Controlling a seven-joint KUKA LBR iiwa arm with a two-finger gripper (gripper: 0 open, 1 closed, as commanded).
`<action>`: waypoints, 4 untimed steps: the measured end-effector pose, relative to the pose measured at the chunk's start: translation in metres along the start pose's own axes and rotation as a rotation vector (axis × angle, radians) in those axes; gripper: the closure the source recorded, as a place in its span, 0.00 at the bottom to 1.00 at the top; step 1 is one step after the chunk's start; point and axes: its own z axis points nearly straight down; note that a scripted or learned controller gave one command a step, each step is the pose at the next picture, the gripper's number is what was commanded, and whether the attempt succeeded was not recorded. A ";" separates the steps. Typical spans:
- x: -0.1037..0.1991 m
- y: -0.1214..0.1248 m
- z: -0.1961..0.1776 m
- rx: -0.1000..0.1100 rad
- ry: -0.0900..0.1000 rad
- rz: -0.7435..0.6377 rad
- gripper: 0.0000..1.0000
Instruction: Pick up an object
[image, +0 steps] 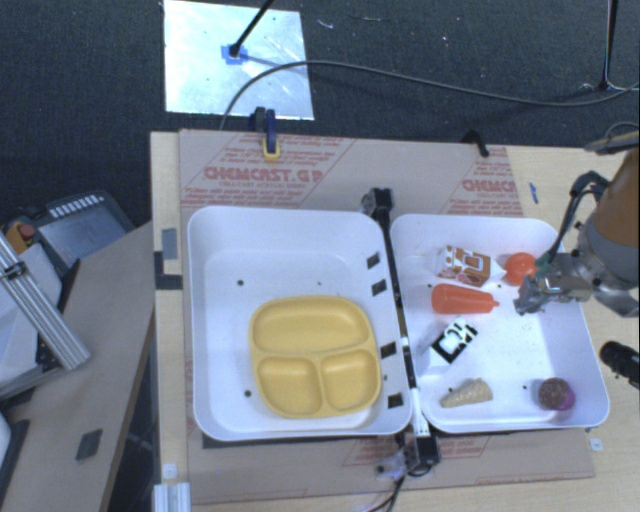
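The gripper (527, 298) hangs over the right bin (580, 345), near its right side; whether the fingers are spread or closed cannot be told from this angle, and nothing shows between them. Just up and left of the fingers lies an orange ball (519, 266), with a patterned packet (464, 265) beyond it. Directly left of them is a carrot (462, 298), close by. Below and left sit a black-and-white block (455, 341) and a pale wedge (467, 393). A purple ball (555, 393) lies below them. Well to the left, the left bin (290, 250) holds a yellow divided plate (314, 354).
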 end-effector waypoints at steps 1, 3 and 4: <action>0.062 0.004 -0.005 0.001 0.001 -0.001 1.00; 0.171 0.022 -0.008 0.002 0.002 -0.001 1.00; 0.214 0.028 -0.006 0.001 0.001 0.000 1.00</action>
